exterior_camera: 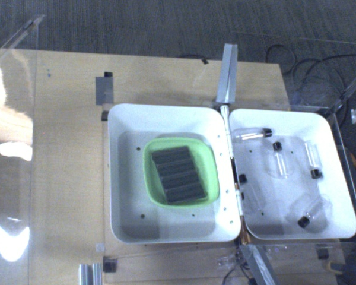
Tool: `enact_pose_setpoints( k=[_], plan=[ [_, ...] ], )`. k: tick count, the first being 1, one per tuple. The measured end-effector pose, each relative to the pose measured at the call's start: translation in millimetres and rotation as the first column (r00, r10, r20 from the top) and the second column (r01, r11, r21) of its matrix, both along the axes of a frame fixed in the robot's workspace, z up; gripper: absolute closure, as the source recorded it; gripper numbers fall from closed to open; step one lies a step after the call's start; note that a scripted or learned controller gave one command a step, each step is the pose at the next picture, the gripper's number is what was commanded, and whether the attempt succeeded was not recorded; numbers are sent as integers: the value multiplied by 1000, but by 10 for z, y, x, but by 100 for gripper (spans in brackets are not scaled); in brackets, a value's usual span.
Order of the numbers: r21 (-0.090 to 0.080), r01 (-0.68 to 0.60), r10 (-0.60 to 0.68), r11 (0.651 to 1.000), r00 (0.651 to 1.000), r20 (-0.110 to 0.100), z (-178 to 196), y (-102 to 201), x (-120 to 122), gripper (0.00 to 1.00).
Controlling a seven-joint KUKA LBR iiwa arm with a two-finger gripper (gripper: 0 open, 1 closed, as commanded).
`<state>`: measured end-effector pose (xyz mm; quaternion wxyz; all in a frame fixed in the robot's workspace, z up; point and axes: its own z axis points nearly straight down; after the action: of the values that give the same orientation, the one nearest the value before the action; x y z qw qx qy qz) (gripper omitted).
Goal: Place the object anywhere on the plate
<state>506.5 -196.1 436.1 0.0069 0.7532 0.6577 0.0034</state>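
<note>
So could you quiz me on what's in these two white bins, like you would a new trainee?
1. True or false: the dark ridged block lies on the green plate.
2. Which bin holds the clear vials with dark caps: A) left bin, B) right bin, C) both?
3. Fill in: the green plate sits in the ___ bin.

Key:
1. True; the block rests inside the plate's rim.
2. B; the vials lie scattered across the right bin's floor.
3. Left.
</note>
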Motion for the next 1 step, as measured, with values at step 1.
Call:
enact_pose_setpoints(
  k=[1],
  plan=[
    [2, 127, -127, 992, 992, -3, 6, -25, 499, 0]
  ],
)
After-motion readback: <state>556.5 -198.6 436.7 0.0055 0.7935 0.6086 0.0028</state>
